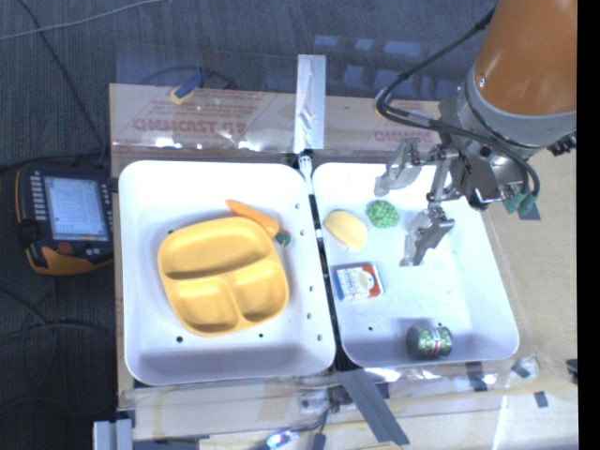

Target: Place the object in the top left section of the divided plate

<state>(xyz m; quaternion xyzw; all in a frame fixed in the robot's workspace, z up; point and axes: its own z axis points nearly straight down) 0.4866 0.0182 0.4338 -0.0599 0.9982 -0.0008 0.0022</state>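
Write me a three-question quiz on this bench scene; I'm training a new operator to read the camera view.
1. True or false: the carrot lies inside the yellow divided plate.
2. Which bin holds the green can: A left, B right?
3. Fill in: the green ball sits beside the pale yellow ____.

Key: 1 false, it rests at the plate's upper rim; 2 B; 3 lemon.

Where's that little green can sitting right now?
The green can lies in the right bin, near its front edge, just below the small red-and-white packet.
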